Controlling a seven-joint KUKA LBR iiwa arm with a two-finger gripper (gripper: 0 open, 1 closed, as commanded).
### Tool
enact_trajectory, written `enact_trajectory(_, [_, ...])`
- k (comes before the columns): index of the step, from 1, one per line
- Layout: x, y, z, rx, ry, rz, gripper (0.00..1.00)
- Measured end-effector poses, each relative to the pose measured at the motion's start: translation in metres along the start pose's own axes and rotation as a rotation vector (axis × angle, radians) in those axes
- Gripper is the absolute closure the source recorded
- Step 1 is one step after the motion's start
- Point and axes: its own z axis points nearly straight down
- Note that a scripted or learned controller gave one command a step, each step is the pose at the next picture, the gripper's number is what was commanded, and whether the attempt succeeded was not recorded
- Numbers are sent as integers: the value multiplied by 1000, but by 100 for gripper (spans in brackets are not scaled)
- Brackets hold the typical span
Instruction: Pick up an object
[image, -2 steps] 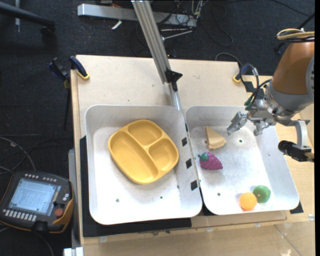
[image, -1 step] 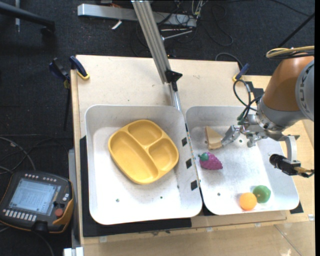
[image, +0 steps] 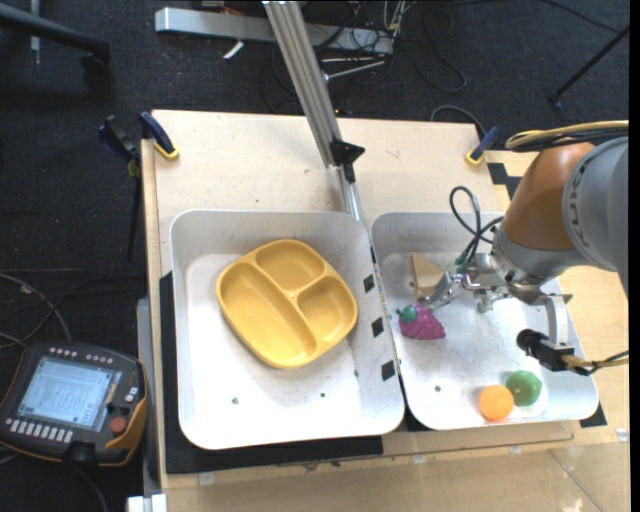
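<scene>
Purple plastic grape bunch (image: 424, 323) lies in the right white bin (image: 450, 400), just below the tool (image: 437, 293); I cannot tell the tool's state.

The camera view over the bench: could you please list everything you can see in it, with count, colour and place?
shallow white plastic bins: two, white, side by side on the bench
yellow divided plastic plate: one, yellow, in the left bin
purple toy grape bunch: one, purple with green top, right bin near its left wall
tan wedge-shaped block: one, tan, right bin, beside the gripper
orange toy ball: one, orange, right bin's near edge
green round toy: one, green, touching the orange one
teach pendant: one, grey, left of the bench
gripper: one, metal, above the grapes
</scene>
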Motion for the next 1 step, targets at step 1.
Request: enact_trajectory(1, [0,2,-15,-8,-2,0,100])
